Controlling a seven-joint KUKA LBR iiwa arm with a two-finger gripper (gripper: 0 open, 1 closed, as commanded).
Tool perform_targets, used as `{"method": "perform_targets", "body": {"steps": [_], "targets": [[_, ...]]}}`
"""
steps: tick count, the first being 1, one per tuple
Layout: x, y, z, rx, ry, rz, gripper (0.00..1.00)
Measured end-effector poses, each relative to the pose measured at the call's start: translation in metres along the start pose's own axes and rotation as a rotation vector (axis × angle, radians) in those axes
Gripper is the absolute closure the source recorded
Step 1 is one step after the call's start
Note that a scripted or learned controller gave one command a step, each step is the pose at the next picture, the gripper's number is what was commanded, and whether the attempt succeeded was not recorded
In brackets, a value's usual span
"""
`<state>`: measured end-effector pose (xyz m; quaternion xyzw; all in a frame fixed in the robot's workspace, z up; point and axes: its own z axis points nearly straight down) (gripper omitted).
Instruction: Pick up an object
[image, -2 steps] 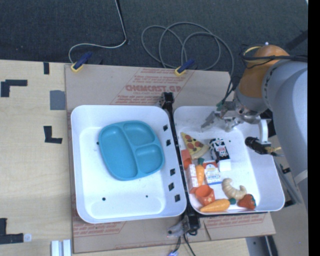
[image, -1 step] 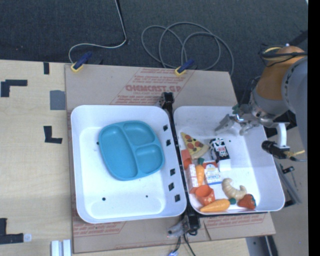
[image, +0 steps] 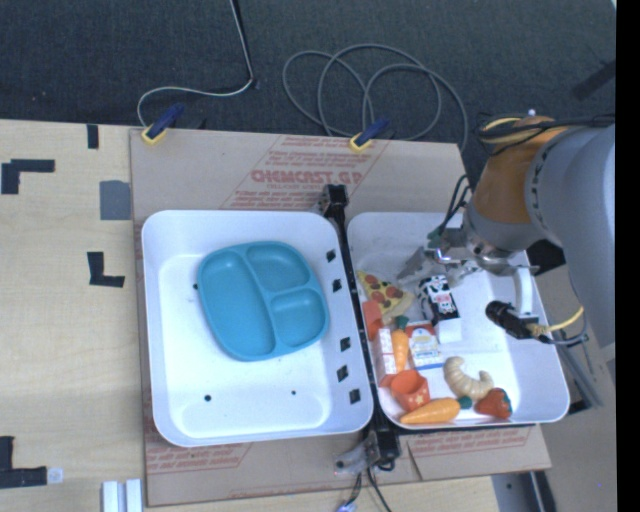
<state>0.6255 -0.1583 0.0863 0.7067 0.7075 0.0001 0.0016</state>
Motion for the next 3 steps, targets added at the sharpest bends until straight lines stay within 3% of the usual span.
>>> {"method": "perform_targets", "body": {"steps": [1, 2, 3], "targets": [[-0.008, -0.022, 0.000, -0.003, 0.000, 0.000, 0.00], [-0.008, -0.021, -0.010, -0.003, -0.001, 0.000, 1.00], [0.037, -0.010, -0.082, 0.001, 0.002, -0.001, 1.00]]}}
